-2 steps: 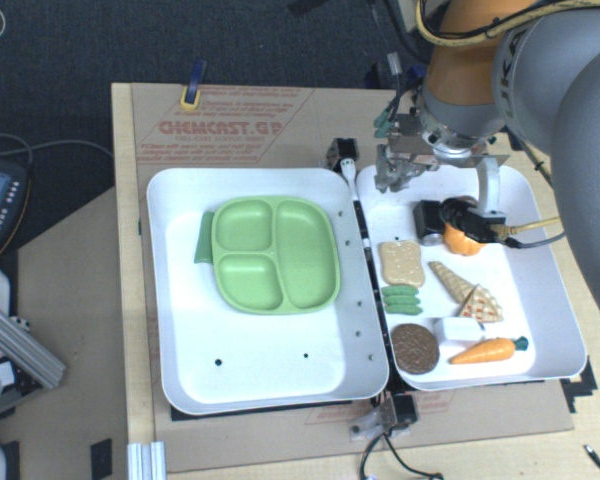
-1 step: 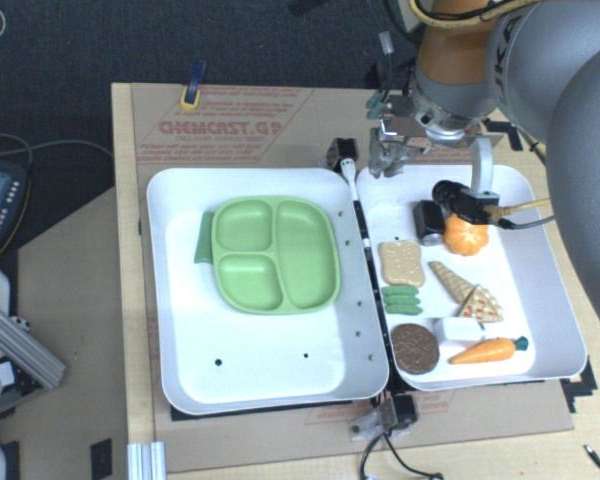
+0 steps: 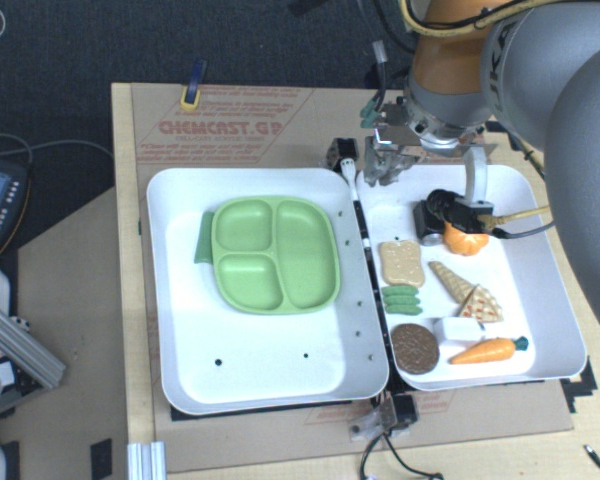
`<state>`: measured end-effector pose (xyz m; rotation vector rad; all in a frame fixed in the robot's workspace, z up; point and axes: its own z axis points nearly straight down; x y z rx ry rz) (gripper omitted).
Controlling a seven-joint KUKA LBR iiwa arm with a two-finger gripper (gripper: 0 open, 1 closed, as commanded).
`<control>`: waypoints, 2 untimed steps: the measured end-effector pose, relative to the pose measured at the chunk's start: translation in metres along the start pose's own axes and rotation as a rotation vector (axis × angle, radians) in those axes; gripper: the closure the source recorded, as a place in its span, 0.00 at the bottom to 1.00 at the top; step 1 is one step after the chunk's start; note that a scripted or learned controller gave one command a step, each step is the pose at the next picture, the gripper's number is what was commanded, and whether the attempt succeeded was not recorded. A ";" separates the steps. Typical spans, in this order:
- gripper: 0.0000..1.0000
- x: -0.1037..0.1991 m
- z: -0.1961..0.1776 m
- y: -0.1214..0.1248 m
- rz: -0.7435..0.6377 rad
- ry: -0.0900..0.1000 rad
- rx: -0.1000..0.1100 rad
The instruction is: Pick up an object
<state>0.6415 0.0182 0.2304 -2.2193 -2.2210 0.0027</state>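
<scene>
Cardboard with red lettering covers the bench [image 3: 230, 118], and two shallow white bins sit on it side by side. The tool [image 3: 383, 166] hangs over the far corner of the right bin [image 3: 525, 273], close to the wall it shares with the left bin [image 3: 180, 278]. From this angle I cannot tell whether it is spread or pressed together, and nothing can be seen in its grip.

Every likely target lies in the right bin, on the near side of the tool. Closest below it is a tan cracker [image 3: 401, 263], with green pea pods [image 3: 401, 299] just past that and a round brown cookie [image 3: 414, 347] farthest along the same line. Off to the arm's side of the tool are an orange fruit piece [image 3: 465, 240], a pizza slice [image 3: 467, 292], a small white block [image 3: 450, 327] and a toy carrot [image 3: 483, 350]. Away from these, across the shared wall, the left bin holds a green divided plate [image 3: 275, 253].

All look like light, stiff toy food with smooth, probably slippery skins, none of them fragile. The cracker and cookie lie flat, so pinching them across the edges seems awkward. The carrot seems the better bet: take it across the thick middle of its body. The orange piece is rounded and may squirt out.
</scene>
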 end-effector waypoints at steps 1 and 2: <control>1.00 -0.018 0.008 0.007 0.003 -0.001 -0.002; 1.00 -0.006 -0.003 -0.001 0.000 0.000 -0.002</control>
